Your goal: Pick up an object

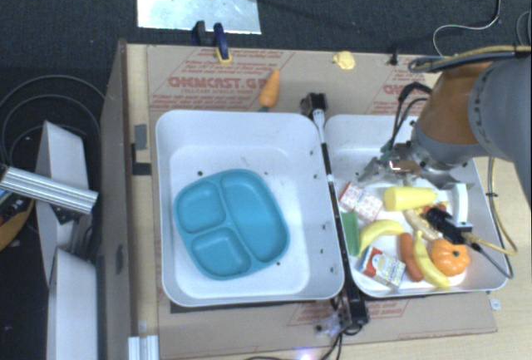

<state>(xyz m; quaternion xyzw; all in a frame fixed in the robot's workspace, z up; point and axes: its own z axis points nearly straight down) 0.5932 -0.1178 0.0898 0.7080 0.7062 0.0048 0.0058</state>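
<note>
The right bin [349,138] holds a heap of toy food. A white box with red checks [359,200] lies at its left, with a yellow cylinder-shaped piece [409,198] beside it. Below them are a banana [378,231], a green piece [349,231], a red sausage [406,251], a small carton [384,268] and an orange pumpkin [450,257]. My gripper [387,168] hangs low over the upper middle of this bin, just above the checked box and the yellow piece. I see nothing between its fingers.
The left bin [191,134] holds a blue divided plate [231,221]. An orange carrot [268,89] and a small yellow piece [344,61] lie on the cardboard behind the bins. The grey arm with its orange band [453,105] covers the right bin's far right corner.
</note>
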